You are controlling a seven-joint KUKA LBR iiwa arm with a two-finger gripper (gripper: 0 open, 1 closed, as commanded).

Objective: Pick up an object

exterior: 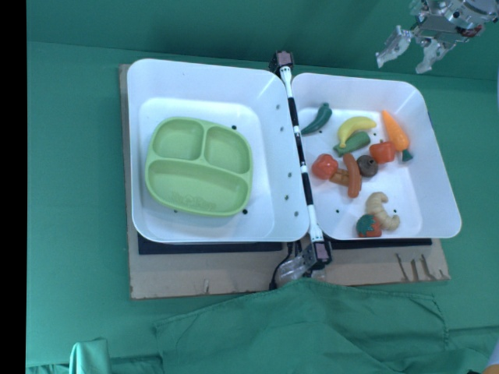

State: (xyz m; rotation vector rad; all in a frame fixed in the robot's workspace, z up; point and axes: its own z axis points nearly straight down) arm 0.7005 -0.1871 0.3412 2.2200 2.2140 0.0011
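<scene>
gripper (407, 55) open, empty, above right bin (437, 209) | toy food in bin | green plate (199, 167) left bin

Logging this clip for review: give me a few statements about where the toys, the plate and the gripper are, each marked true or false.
1. The green divided plate lies in the left bin. True.
2. The gripper holds the toy banana. False: its fingers are spread with nothing between them, above the far edge of the right bin; the banana lies in that bin.
3. The toy carrot lies in the right bin. True.
4. The plate's compartments hold toy food. False: all the toy food lies in the right bin.
5. The green toy pepper lies near the divider between the bins. True.
</scene>
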